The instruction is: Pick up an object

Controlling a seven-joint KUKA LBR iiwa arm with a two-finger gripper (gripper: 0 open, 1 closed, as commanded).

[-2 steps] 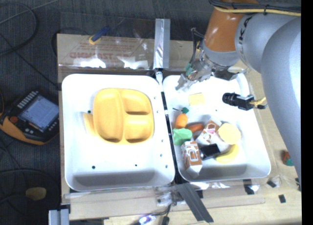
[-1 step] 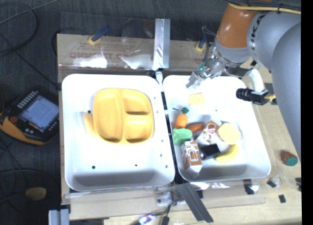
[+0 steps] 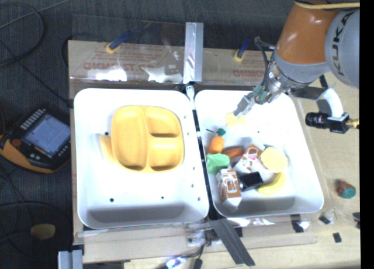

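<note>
My gripper hangs over the back left part of the right bin, reaching in from the upper right. A small pale yellow piece lies right at its tip; whether it is gripped is unclear. Toward the bin's front sits a cluster: an orange carrot-like toy, a green lump, a red-and-white carton, a yellow round disc, a black block, an orange box and a yellow banana shape.
The left bin holds a yellow divided tray. A handheld controller lies on the floor to the left. A small orange-and-teal thing rests on the bench at the right.
</note>
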